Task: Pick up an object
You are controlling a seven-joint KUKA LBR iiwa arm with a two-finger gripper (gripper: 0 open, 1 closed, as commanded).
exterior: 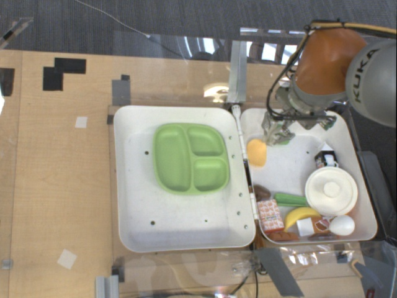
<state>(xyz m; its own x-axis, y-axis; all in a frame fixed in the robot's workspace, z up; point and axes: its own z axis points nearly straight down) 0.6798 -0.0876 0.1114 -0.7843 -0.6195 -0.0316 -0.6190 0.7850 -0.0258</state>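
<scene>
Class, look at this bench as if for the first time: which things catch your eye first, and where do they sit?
The green divided plate stands out, lying alone in the left white bin. The arm's orange band looms over the right bin, its hand poised above the bin's far corner beside a yellow-orange object. Toward the near end sit a white bowl, a banana and other small items.

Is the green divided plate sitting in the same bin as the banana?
No, the green divided plate lies alone in the left bin, while the banana lies in the right bin among other items.
</scene>
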